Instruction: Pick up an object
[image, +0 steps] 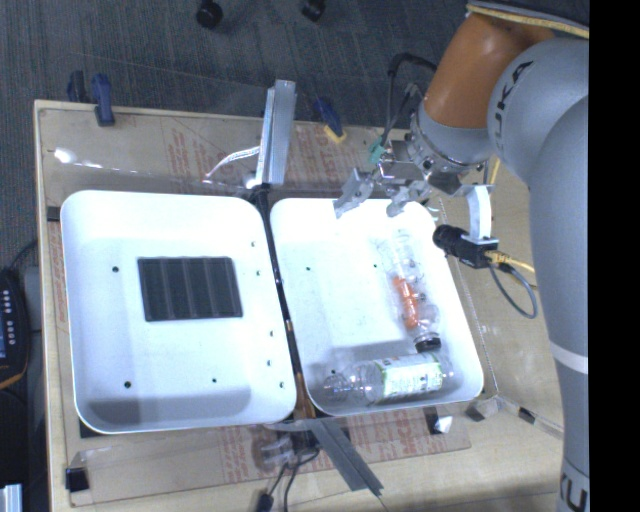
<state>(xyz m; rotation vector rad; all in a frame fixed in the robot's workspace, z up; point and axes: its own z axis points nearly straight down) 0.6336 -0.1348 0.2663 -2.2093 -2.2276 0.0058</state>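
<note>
Bottles (400, 378) lie clear and slick in your right bin (310, 300), so the spread, empty claw (378, 195) may slip off them.

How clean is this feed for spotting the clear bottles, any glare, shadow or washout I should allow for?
Camera view: the right bin is bright white, so the two clear plastic bottles show faintly, mostly by an orange label and a dark cap; soft shadow lies along the left bin near edge; the gripper looks slightly soft at the right bin's far rim.
</note>
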